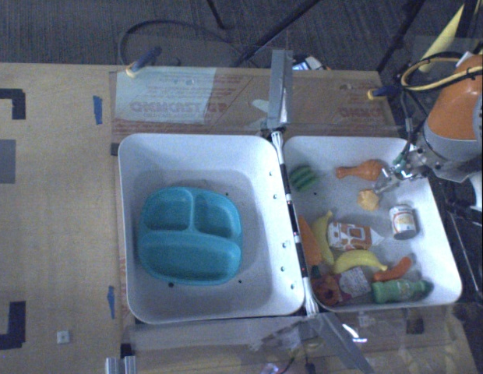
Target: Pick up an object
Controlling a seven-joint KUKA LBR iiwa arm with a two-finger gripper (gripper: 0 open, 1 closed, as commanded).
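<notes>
My gripper (pixel 389 175) hangs over the back right part of the right bin (pixel 448 267), open, with nothing between its fingers. It is just right of an orange-brown toy drumstick (pixel 361 170) and close to that toy's thick end. A small yellow piece (pixel 369 200) lies just below and left of the gripper. In front of it stands a small can (pixel 403 220). Farther forward lie a banana (pixel 358 261), a carton (pixel 352 235), a carrot (pixel 308 242), a green bottle (pixel 400 290) and an orange piece (pixel 394 269).
A green striped item (pixel 304 178) sits at the right bin's back left. The left bin (pixel 148 158) holds a teal divided plate (pixel 190 234). The arm's orange band (pixel 453 115) is above the right bin's far right corner. Cables and stands lie behind the bench.
</notes>
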